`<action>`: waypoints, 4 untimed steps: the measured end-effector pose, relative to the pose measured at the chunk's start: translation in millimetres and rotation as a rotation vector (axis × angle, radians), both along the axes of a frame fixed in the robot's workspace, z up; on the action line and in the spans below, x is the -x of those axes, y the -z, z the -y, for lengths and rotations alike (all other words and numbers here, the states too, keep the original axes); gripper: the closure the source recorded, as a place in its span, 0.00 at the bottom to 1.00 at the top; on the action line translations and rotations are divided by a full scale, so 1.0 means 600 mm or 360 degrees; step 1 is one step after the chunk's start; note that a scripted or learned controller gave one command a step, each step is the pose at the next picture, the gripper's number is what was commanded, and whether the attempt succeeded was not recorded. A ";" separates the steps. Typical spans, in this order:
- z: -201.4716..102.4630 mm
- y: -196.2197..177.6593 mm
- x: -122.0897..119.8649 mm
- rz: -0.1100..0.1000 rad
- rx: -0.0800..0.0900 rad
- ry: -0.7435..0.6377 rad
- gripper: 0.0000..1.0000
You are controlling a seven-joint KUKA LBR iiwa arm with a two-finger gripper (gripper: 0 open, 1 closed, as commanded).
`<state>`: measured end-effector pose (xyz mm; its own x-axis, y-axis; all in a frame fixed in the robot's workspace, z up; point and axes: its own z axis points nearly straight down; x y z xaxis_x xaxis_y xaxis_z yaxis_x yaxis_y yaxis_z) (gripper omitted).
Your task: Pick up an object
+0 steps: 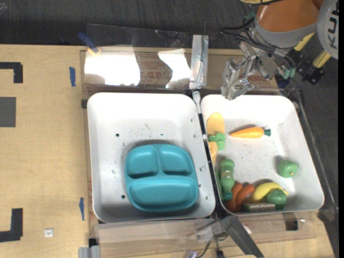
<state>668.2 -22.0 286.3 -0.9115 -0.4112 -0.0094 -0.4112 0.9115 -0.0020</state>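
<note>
My gripper (235, 88) hangs over the far left rim of the right bin (306, 144), fingers pointing down, with nothing between them. Below it in that bin lie a yellow corn cob (215, 127) against the left wall and an orange carrot (248, 133) near the middle. A green round fruit (288, 168) sits at the right. In the near left corner a green vegetable (227, 171), an orange-red piece (241, 193), a yellow banana (265, 189) and a green piece (277, 197) are heaped together.
The left bin (107, 117) holds a teal divided plate (160, 177) in its near half. A metal divider (199, 61) stands behind the bins beside a clear plastic sheet (134, 63). Cables (301, 63) hang off the arm at upper right.
</note>
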 end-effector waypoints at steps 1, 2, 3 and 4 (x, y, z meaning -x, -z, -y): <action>0.017 -0.006 0.000 -0.0001 0.0002 -0.0219 1.00; 0.015 -0.024 -0.003 0.0015 -0.0001 -0.0215 1.00; 0.002 -0.037 0.000 0.0001 0.0003 -0.0523 1.00; 0.000 -0.055 -0.003 0.0016 0.0000 -0.0518 1.00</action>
<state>670.1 -22.1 319.5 -0.7319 -0.6812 -0.0179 -0.6812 0.7321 -0.0076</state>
